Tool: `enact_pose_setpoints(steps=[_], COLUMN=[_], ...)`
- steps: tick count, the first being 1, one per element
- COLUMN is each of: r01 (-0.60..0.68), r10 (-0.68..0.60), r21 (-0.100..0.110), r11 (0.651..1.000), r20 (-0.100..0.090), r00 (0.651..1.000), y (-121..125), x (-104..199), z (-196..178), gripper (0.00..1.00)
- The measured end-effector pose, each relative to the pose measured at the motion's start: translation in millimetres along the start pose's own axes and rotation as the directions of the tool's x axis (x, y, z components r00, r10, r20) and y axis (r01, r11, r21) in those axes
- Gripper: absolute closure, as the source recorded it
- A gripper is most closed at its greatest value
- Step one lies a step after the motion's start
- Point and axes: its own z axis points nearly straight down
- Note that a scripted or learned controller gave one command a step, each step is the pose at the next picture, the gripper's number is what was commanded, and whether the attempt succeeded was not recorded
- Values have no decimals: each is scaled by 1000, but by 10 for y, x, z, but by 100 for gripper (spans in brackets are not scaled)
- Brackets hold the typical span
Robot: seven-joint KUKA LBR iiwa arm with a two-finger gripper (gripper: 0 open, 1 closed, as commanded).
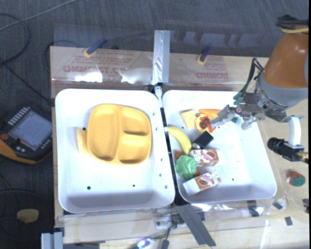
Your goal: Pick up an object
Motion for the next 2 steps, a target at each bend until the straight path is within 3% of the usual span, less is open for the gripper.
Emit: enact_pose_setpoints(steps=[1,2], r01=[-111,-110], r10=[111,110], r21=[-1,2], r11=[994,994], r20=[4,-1], r00=[994,994], y=[507,503], x=[286,301], z=[1512,1435], gripper=[0,100])
